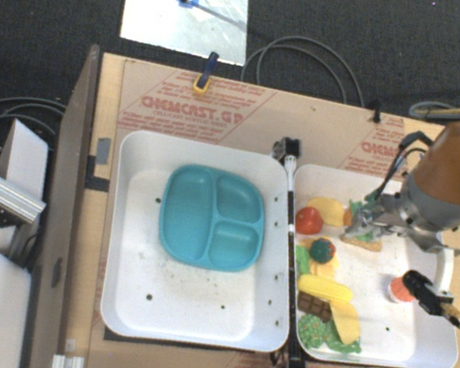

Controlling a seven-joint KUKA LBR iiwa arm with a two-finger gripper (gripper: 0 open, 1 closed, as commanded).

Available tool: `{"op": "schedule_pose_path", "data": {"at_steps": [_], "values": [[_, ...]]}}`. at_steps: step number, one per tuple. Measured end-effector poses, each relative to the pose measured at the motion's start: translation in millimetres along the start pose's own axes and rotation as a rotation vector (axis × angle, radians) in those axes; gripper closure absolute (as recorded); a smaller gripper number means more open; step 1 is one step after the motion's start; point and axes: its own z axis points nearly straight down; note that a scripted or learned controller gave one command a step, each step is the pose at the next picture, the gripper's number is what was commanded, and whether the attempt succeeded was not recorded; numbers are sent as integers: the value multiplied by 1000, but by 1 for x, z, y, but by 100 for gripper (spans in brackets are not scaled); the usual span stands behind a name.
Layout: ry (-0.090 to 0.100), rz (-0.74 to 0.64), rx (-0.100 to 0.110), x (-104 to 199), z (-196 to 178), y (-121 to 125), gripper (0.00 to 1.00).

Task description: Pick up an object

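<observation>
My gripper (pixel 364 226) is down in the right bin (pixel 435 347), near its back edge. It hangs right over a flat tan piece (pixel 367 243) that shows just under it, with a bit of green toy (pixel 358 207) beside it. To its left lie a yellow round toy (pixel 327 210) and a red tomato (pixel 308 220). Whether anything is held is hidden by the gripper body.
More toy food lies along the right bin's left side: a dark green ball (pixel 321 250), corn (pixel 325 287), a brown chocolate block (pixel 314 306), a yellow slice (pixel 347 322). An orange-red piece (pixel 399 290) lies right. A teal divided plate (pixel 211 218) sits in the left bin (pixel 127 293).
</observation>
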Motion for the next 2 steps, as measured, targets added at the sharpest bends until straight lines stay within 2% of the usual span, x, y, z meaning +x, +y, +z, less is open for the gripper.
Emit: {"op": "schedule_pose_path", "data": {"at_steps": [1,2], "values": [[2,-2,4,83,-28,34,100],[3,3,8,96,-78,-13,100]]}}
